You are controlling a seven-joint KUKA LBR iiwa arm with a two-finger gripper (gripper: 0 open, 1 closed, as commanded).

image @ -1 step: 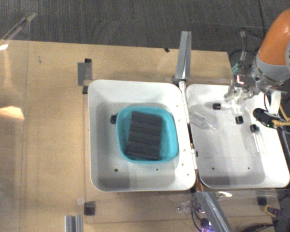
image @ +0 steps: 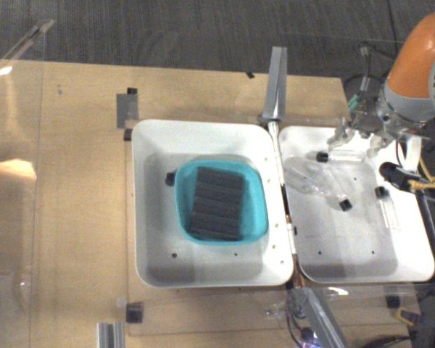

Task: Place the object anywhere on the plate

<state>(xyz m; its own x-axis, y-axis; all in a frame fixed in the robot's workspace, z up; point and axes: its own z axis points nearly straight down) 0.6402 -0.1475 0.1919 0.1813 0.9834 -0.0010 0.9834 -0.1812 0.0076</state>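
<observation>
Over the far edge of the right bin (image: 348, 245): gripper (image: 362, 125), opening not discernible, nothing seen in its grasp. At the centre of the left bin (image: 152, 194): dark ridged block (image: 217, 201), flat on the teal plate (image: 257, 201), inside its rim. Placement judged complete; keep clear, avoid nudging the block.

The arm (image: 420, 67) is cut off by the right edge; small dark bits (image: 345, 204) are too small to identify.
</observation>
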